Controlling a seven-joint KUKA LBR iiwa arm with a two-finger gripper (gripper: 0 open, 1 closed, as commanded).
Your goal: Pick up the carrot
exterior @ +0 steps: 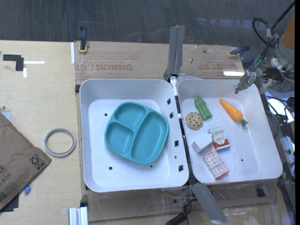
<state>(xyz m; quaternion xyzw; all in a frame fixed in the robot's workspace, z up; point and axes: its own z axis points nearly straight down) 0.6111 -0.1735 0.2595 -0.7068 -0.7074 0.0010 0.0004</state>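
Camera view: carrot point(231, 110) loose on right bin point(262, 163) floor, unheld; gripper point(245, 82) above far rim, aperture indeterminable, positioned for approach.

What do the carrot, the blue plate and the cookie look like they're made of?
The carrot looks like moulded plastic: a smooth, even orange with a small green tip. The blue plate seems plastic too, matte teal, with three moulded compartments. The cookie is probably a plastic toy, tan with dark specks, though the view is too small to be sure.
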